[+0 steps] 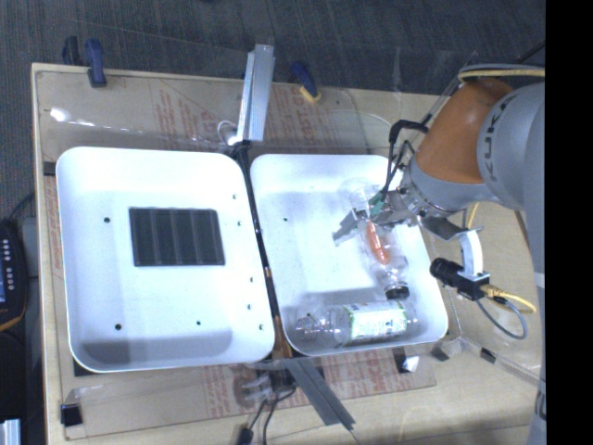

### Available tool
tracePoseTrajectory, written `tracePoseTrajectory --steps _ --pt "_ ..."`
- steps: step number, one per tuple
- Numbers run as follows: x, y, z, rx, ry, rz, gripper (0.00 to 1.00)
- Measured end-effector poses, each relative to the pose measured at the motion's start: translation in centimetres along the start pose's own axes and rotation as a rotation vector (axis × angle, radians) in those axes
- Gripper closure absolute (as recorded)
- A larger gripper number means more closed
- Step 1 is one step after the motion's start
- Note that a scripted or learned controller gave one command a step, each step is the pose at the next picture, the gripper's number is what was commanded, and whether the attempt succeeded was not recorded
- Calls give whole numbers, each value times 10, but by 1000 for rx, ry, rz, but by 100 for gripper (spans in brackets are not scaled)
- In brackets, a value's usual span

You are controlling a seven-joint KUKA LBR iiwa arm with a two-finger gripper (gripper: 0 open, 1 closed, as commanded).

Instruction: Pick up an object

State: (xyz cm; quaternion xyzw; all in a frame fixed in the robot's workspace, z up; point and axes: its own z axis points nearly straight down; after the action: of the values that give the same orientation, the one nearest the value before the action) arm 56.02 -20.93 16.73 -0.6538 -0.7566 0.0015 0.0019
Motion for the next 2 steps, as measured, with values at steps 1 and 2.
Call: tracePoseTrajectory --steps 1,2 --pt "-2 2 -23 -4 -1 -27 0" --pt "-6 32 -2 -3 -1 -70 0"
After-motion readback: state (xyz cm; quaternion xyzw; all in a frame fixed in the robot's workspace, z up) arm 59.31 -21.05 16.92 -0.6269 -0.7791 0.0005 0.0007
